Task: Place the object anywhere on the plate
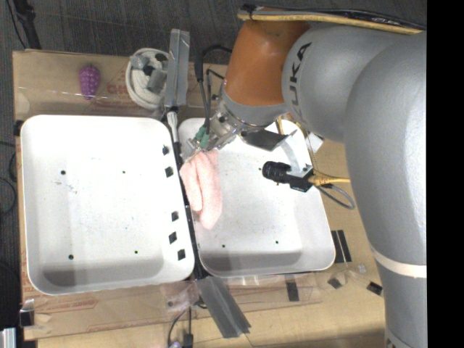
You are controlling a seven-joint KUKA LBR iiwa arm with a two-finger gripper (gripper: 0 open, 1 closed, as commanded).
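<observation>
A soft pink object point(203, 188), long and limp, hangs over the left side of the right white bin point(290, 230), and its left edge overlaps the divider between the bins. My gripper point(204, 141) is directly above its top end, near the bin's back left corner. The gripper is shut on that upper tip, which disappears between the fingers. The grey arm with its orange band point(261, 64) reaches in from the right and hides the bin's back right part.
The left white bin point(94, 201) lies beside the right one. On the bench behind it sit a purple grape-like toy point(89, 80) and a white round holder point(147, 78). A black cylindrical part with a cable point(286, 174) hangs over the right bin.
</observation>
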